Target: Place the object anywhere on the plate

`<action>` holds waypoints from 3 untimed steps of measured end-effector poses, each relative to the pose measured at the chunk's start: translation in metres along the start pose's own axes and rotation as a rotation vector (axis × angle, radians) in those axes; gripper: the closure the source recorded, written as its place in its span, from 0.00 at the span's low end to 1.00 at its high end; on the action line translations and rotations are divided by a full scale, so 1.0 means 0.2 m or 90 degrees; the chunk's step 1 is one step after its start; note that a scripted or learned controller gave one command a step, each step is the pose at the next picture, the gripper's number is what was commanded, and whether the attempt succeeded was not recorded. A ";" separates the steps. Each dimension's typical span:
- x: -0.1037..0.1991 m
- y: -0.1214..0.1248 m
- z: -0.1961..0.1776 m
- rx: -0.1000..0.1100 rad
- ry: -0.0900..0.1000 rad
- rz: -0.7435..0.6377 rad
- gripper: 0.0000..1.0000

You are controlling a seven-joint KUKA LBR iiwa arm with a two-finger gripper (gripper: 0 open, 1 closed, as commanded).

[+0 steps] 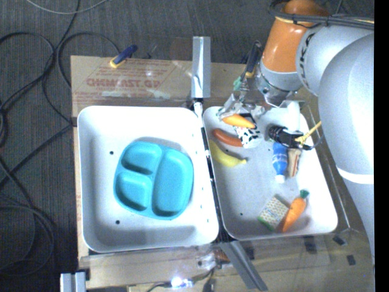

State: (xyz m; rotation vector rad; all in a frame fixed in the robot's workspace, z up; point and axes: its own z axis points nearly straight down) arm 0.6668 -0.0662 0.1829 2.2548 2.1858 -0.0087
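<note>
Gripper [242, 111], grip state indiscernible, low over orange item [238, 120] in right bin [316, 224]; blue plate [155, 178] in left bin [91, 224] (cardboard's red print [127, 84] unreadable).

The scene is viewed by one fixed camera, set above the worktop [121, 81] and angled down at a slant. Both white bins are taken in whole, from moderate distance. The gripper [243, 105] is seen upper right, the left bin [91, 175] lying to its left.

The plate [155, 179] lies in the left bin [91, 163], 2 carrots [293, 211] in the right.
</note>
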 end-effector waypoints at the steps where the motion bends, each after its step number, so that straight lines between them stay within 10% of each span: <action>1: 0.38 -0.19 0.00 0.000 0.002 -0.083 1.00; 2: 0.69 -0.46 -0.04 0.001 0.003 -0.033 1.00; 3: 0.69 -0.46 -0.04 0.001 0.003 -0.033 0.00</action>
